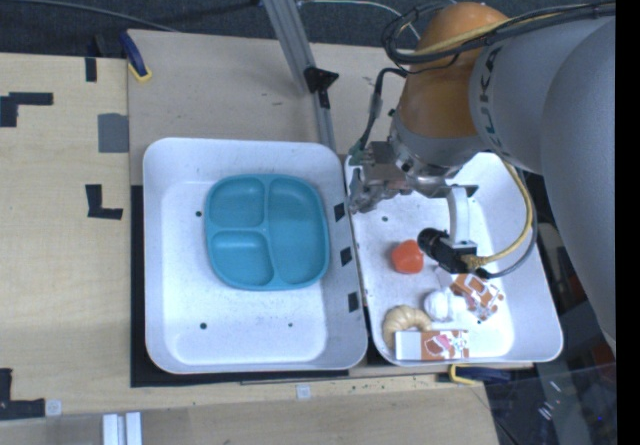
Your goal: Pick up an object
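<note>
Jaws [368, 188] are poised by the upper-left rim of the right shallow white bin [535, 333]; their state cannot be told.
A small round red object [406, 257] is seen mid-bin, free floor around it.

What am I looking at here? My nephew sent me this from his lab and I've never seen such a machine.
It is one picture from a camera fixed above a bench, looking down at a slant. The big grey and orange thing is a robot arm reaching in from the right; its gripper hangs over the right bin. That bin holds small toy foods: a red tomato, a croissant and little cartons. The left bin holds a blue divided plate. I see nothing held.
</note>
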You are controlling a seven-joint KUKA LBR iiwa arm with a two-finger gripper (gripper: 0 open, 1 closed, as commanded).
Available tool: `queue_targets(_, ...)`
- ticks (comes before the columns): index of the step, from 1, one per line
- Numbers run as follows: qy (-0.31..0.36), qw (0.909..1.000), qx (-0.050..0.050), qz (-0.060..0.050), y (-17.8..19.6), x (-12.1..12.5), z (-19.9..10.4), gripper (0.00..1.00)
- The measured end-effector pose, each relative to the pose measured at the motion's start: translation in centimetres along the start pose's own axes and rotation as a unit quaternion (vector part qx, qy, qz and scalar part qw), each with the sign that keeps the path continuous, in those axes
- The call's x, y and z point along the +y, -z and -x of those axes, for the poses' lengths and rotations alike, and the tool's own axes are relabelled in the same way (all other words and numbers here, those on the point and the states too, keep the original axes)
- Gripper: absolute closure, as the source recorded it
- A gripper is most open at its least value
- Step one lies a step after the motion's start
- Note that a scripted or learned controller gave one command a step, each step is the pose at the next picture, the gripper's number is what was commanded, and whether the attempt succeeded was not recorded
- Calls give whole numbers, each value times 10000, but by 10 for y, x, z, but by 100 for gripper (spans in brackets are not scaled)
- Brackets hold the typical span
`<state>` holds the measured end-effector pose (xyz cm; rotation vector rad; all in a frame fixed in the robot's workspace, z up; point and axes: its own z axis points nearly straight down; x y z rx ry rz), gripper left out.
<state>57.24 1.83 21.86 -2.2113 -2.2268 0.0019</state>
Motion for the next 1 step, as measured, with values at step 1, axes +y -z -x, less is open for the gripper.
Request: queue_targets(1, 0, 10000, -4, 0, -7, -8, -52, 100)
